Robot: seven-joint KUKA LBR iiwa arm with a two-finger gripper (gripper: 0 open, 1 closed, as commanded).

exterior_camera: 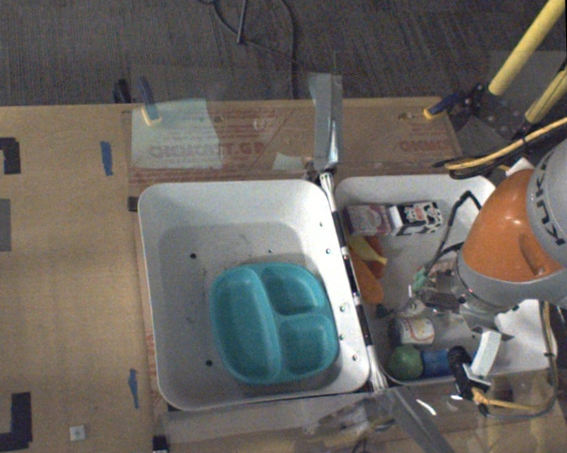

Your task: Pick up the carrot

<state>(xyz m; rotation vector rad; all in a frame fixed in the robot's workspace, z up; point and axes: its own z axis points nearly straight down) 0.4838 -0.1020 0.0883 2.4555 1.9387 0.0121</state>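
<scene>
White plastic on both sides here: the left bin (171, 226) has a teal divided tray (272, 322) sitting toward its near right corner, with bare floor along its far and left walls. The right bin (394, 188) is another matter, far more crowded. The arm (509, 244) with its orange band comes in from the right and hangs over the bin's middle and right half, so the free floor is a narrow strip along the left wall.

And that strip is where the carrot (367, 267) lies, orange, stretched along the left wall beside the divider between the bins. Behind it, against the far wall, sit a small carton (366, 218) and a black-and-white milk carton (418, 215). At the near wall, a green ball (404, 362) and a blue item (438, 361) side by side, with a pale cup-like thing (417, 330) just behind them.

The gripper (434, 289) is low over the bin's middle, to the right of the carrot and apart from it, nearer the pale cup. Whether it's spread or closed, I cannot tell; the wrist hides it.
</scene>
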